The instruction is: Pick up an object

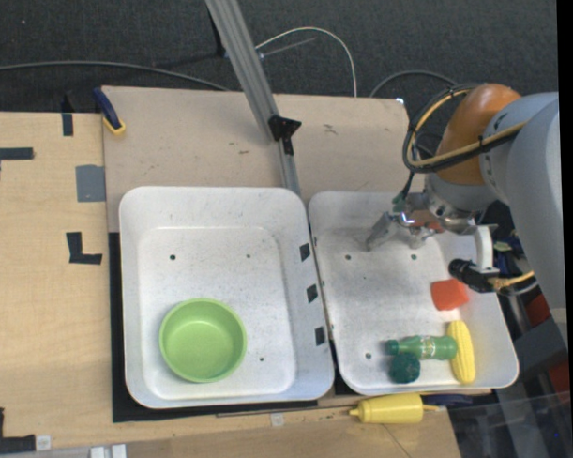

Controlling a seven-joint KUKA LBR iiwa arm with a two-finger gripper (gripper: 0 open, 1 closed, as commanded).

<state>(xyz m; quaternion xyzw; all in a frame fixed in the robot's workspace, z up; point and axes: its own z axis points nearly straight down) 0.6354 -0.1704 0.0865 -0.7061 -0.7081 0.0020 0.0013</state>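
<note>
I see several candidates for picking in the right bin. An orange block lies at about three o'clock in that bin, near its right wall. Toward five o'clock, a green bottle lies on its side, with a dark green lump touching it from below and a yellow corn cob just beside its right end. None of these is between the jaws.

The jaws hang over the bin's twelve o'clock area, well apart from the block and the cluster. From this slant I cannot tell whether they are released or clenched; nothing shows held in them. The grey arm with its orange band comes in from three o'clock.

The left bin holds a green bowl at about seven o'clock. A yellow bottle lies on the desk just past the right bin's six o'clock edge.
</note>
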